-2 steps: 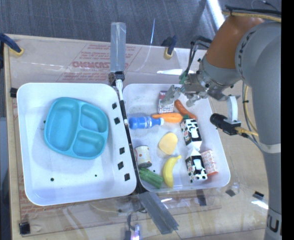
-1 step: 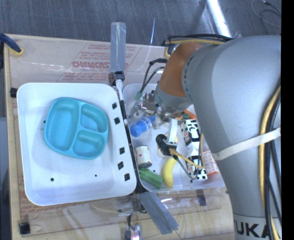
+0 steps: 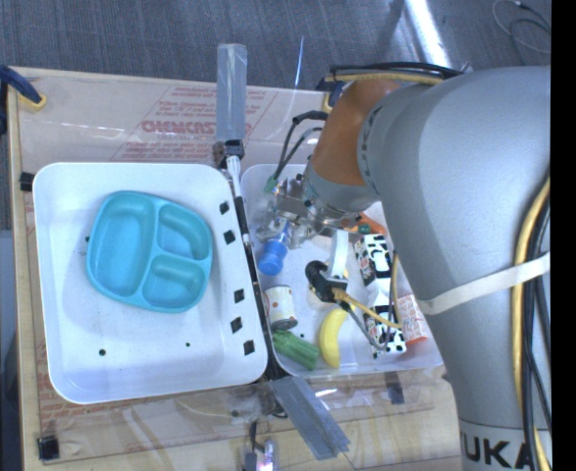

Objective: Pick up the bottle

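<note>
The grey arm (image 3: 464, 194) bulks largest, reaching in from the right over the right bin (image 3: 420, 359), its orange band (image 3: 341, 145) above the wrist. The tool (image 3: 286, 219) hangs low over that bin's upper left part. The bottle (image 3: 273, 251), clear with a blue cap, lies tilted just below the tool, its upper end right at the tool's tip; I cannot tell whether the tool is released or clenched, nor whether it grips the bottle. Nearby lie a small can (image 3: 282, 307), a banana (image 3: 331, 337) and a green piece (image 3: 295, 348). The left bin (image 3: 62, 361) carries a blue divided plate (image 3: 150, 251).
</note>
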Controlling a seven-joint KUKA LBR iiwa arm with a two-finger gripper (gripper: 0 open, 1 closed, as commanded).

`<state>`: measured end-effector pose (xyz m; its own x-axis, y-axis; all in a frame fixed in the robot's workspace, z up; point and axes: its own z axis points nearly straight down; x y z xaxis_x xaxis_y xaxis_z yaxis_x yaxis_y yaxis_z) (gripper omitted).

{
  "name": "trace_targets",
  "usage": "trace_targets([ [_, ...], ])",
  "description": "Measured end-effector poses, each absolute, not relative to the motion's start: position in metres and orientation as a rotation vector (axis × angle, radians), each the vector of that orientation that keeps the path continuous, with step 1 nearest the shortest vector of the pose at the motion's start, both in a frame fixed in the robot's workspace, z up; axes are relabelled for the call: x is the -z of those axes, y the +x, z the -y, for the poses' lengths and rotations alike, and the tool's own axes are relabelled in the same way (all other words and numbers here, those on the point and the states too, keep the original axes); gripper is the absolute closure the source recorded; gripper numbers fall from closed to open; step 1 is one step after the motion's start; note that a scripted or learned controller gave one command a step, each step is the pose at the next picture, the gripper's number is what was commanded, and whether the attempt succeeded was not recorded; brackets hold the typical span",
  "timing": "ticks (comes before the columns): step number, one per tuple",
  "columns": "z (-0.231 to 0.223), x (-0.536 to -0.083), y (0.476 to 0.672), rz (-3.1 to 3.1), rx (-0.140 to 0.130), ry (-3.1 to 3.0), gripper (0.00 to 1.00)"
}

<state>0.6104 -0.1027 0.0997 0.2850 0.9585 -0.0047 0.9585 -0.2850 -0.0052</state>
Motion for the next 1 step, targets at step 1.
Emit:
trace_targets([
  [1, 0.0047, -0.1912, 0.6493, 1.934, -0.004, -2.472, 1.0],
])
